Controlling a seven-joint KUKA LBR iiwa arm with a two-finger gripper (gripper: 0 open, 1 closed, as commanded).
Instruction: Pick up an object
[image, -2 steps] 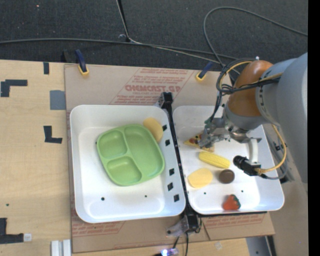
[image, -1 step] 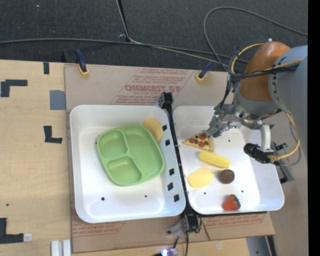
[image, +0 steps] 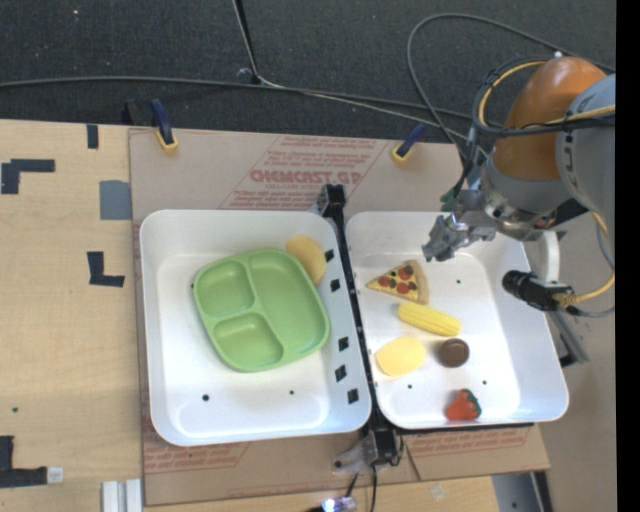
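One arm reaches in from the right, and its end effector (image: 443, 243) hangs over the upper part of the right bin (image: 520, 330); whether it is wide or narrow cannot be told from this view, and nothing is seen held in it. Nearest candidate is the pizza slice (image: 400, 281), lying just below and to the left of the end effector, apart from it. Its long axis runs roughly left to right across the bin, tip pointing left toward the divider, crust end to the right. The corn (image: 430, 319) lies just below the slice, long axis tilted down to the right. Judgement: the coming move calls for a short travel down-left, then a descent with the grip set across the slice's narrow width.
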